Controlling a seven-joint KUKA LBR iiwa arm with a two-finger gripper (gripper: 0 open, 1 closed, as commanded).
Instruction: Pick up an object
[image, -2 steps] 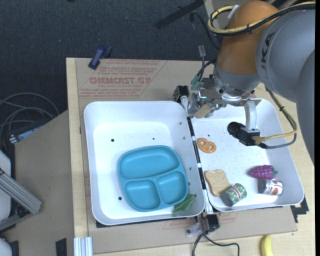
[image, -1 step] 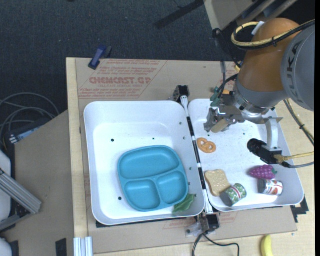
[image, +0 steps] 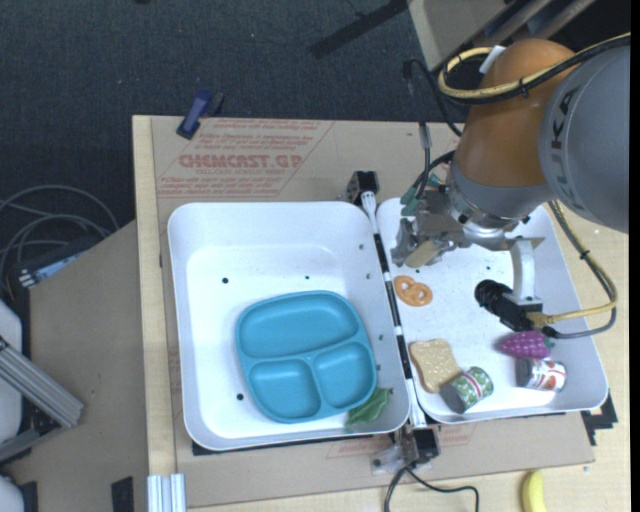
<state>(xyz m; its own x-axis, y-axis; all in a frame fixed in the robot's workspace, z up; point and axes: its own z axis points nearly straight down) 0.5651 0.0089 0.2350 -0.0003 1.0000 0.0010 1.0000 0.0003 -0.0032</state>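
The grey arm (image: 560, 110) with its orange band fills the upper right of the frame and bends down over the right bin (image: 578, 300), which sits in the right half of the picture just beside the left bin (image: 190, 250). The left bin holds a blue divided plate (image: 303, 354) in the lower middle of the frame, with a green leaf (image: 368, 408) at the plate's lower right corner.

The gripper (image: 418, 250) hangs over the upper left part of the right bin, close to the divider between the bins. Whether it is released or clenched cannot be told from this angle, and nothing is seen held in it.

The nearest thing to pick is the pretzel (image: 412, 291), lying flat on the bin floor just below the gripper in the picture, near the divider. It is roughly round, so no long axis matters much. Farther toward the lower right lie a slice of toast (image: 433, 361), a small can (image: 470, 387), a bunch of purple grapes (image: 526, 346) and a red-and-white can (image: 545, 375), all well apart from the gripper. The likely move is a short drop downward in the frame onto the pretzel.
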